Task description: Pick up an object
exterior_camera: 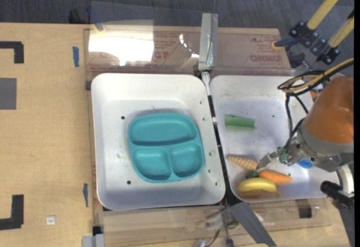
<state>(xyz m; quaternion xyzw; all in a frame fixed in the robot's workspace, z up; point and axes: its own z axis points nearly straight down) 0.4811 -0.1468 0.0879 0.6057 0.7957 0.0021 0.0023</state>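
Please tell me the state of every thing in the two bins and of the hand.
Tray: flat in left bin, compartments bare.
Green piece: lying flat, right bin.
Cone: on its side, right bin.
Carrot: lying flat.
Banana: lying by the carrot.
Hand: low over the cone and carrot.

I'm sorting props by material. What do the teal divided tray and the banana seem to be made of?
The teal tray looks like moulded plastic: uniform colour, matte sheen, rounded compartments. The banana seems to be toy plastic, given its smooth, evenly yellow skin, though foam or rubber is possible.
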